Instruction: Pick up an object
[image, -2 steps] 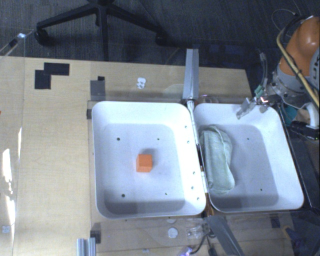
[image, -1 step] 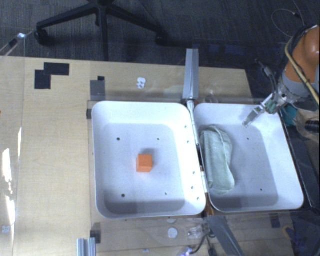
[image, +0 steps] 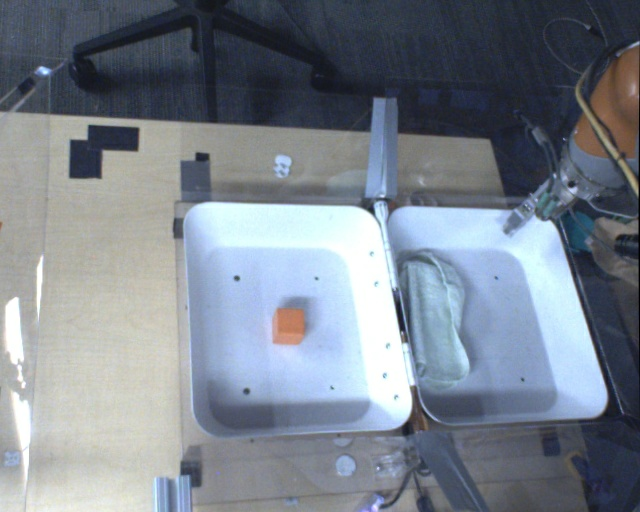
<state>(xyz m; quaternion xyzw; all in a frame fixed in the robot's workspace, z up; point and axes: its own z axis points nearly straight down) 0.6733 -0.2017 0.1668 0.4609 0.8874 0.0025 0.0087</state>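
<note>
Now the orange cube (image: 289, 326) sits near the middle of the left bin (image: 210, 300), its edges roughly square with the bin walls, no long axis to speak of. Right of that bin, a cloth (image: 436, 318) lies lengthwise, top to bottom. The gripper (image: 524, 218) hovers beyond, over the right bin's (image: 560, 330) far corner.

Robot arm (image: 603, 120), seen at the right edge of the frame. The upper segment is a rounded orange section; below it sits a grey, cylindrical wrist housing. A yellowish cable loops across the orange surface and runs down past the wrist. From the housing a narrow, pale metallic gripper (image: 527, 213) projects, with a small green part where it joins the wrist. Finer detail is blurred.
</note>
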